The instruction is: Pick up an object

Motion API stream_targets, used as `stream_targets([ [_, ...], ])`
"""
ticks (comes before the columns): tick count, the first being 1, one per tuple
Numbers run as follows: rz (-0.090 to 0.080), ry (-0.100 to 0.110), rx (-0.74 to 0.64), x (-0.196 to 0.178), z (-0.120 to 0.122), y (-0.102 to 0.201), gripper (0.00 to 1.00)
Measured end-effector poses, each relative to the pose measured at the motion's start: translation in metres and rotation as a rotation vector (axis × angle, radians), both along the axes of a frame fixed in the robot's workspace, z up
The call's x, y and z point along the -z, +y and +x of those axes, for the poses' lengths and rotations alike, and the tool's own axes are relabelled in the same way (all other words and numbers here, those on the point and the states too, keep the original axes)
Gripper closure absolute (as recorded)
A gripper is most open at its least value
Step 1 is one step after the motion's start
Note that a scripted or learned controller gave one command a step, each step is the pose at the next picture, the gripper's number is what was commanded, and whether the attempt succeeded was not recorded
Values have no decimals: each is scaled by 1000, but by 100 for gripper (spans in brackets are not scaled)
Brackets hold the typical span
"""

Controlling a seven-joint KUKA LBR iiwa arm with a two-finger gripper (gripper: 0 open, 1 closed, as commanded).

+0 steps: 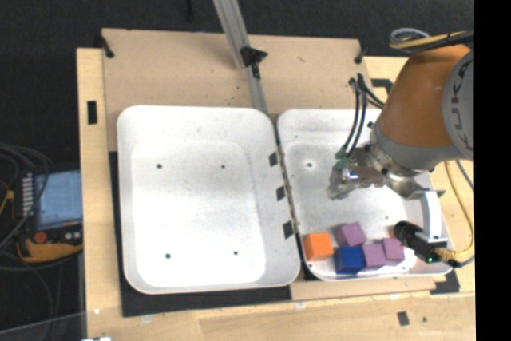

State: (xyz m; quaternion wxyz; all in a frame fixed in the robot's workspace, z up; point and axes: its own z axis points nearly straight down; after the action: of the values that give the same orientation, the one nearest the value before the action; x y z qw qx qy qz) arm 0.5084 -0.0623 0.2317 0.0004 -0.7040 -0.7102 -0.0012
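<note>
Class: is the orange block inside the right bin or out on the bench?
Inside. The orange block sits within the right bin, beside the blue block.

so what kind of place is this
Probably a robotics lab test bench: a grey-and-orange arm reaches over two white bins, coloured blocks sit in one, and cabled electronics lie alongside.

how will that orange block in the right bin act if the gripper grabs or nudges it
The orange block looks flat-faced, so it will probably slide, not roll. It seems small and solid, likely light and stiff. It sits near the bin wall with the blue block close by, so a nudge may jam it or shift its neighbour.
</note>
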Motion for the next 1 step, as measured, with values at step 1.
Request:
stream_targets([
  [1,-1,1,2,8,0,49,100],
])
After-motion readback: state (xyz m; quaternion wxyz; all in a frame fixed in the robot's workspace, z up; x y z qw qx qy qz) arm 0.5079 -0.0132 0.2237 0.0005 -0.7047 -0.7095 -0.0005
